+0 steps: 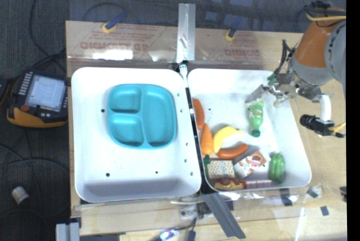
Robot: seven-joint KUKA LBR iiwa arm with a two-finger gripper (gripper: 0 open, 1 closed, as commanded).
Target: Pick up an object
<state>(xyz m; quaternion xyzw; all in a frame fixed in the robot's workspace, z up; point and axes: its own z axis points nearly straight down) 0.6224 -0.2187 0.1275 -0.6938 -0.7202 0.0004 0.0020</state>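
Observation:
My gripper (265,96) hangs over the back right part of the right bin (225,83), its fingers spread open with nothing between them. Just below it lies a small green bottle (256,116), apart from the fingertips. Further toward the front lie a yellow banana (226,134), an orange carrot (206,140), a red sausage (233,151) and a green pepper (277,166). A long orange-red piece (198,112) rests against the bin's left wall.
Several small food packs (236,169) crowd the right bin's front edge. The left bin (90,166) holds a blue divided plate (140,115). A handheld screen (39,96) lies on the floor at the left.

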